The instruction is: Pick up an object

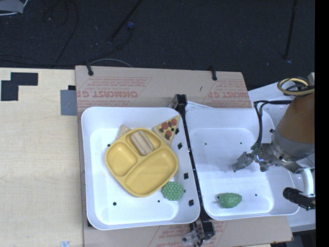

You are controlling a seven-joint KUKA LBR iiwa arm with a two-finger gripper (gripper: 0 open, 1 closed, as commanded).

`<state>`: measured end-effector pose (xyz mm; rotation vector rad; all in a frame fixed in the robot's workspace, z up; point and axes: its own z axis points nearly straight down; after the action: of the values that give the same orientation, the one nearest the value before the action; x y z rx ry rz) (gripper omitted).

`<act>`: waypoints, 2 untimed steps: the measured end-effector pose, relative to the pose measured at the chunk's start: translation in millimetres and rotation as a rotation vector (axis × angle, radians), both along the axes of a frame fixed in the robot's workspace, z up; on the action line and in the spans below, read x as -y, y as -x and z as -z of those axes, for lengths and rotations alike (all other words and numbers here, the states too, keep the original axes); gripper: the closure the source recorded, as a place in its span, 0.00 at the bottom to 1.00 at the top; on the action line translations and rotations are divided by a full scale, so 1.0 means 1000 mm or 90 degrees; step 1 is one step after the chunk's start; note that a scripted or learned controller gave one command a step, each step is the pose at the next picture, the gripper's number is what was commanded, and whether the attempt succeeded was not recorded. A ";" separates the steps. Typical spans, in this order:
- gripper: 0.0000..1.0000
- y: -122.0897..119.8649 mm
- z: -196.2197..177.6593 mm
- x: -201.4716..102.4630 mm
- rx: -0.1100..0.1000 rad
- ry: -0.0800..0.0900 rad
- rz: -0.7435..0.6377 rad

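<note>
You see the gripper (245,162) low over the right bin (216,138), but whether it's spread or clenched can't be told.

A pale wooden bench (36,153) under a cardboard sheet (154,86), with dark carpeted floor (180,24) and cables (121,30) behind.

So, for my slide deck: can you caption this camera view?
KUKA gripper hovers in the right bin above a green toy; the left bin holds a yellow divided tray.
</note>
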<state>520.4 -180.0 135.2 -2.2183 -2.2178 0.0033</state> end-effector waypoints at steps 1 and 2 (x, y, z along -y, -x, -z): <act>0.00 0.000 0.050 -0.001 0.001 0.000 0.000; 1.00 0.000 0.038 0.000 0.001 0.000 0.002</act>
<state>520.4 -180.3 97.6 -2.2228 -2.2154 0.0014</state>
